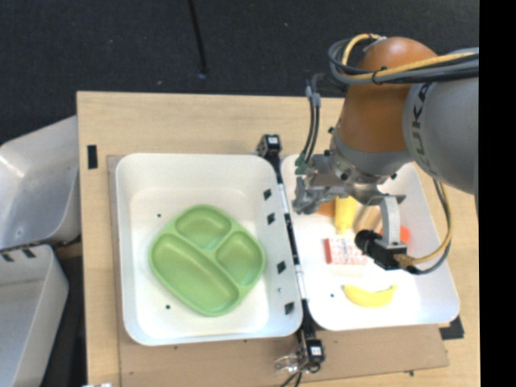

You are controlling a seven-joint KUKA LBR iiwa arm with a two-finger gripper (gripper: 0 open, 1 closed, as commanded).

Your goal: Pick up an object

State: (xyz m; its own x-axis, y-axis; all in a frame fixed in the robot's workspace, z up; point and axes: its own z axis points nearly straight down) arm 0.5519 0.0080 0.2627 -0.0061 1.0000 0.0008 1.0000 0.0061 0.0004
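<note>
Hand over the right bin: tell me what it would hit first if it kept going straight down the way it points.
Probably the yellow block poking out just under the hand, with a tan piece beside it. Depth is unclear from above, so it could land on the white bin floor instead.

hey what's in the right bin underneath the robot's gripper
In the right bin, a yellow block sits under the gripper, beside a red-and-white packet and a banana. The wrist covers the bin's upper part, so anything there is hidden.
</note>
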